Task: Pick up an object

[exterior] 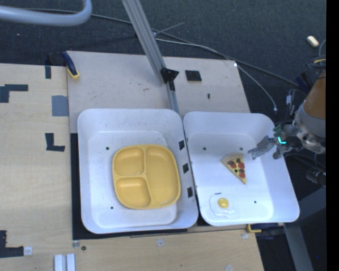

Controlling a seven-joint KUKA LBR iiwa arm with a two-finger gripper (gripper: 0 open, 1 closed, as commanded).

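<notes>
Jaws parted, nothing between them; gripper [267, 147] over right bin's [265, 214] smooth rim. Flat pizza wedge [235, 167] just left, glossy fried egg [222, 204] below-left.

Lighting even, fairly bright, overhead and diffuse; no hard shadows. White bins [132, 119] near clipped, little surface detail, no distinct glare spots. Faint soft shadow under yellow tray [145, 176] rim. Dark floor [238, 26] at top underexposed, grainy. Overall res low, edges soft w/ compression blur; arm [312, 114] at right smeared, teal light point blooming. Pale curved object [47, 13] top left out of focus
</notes>
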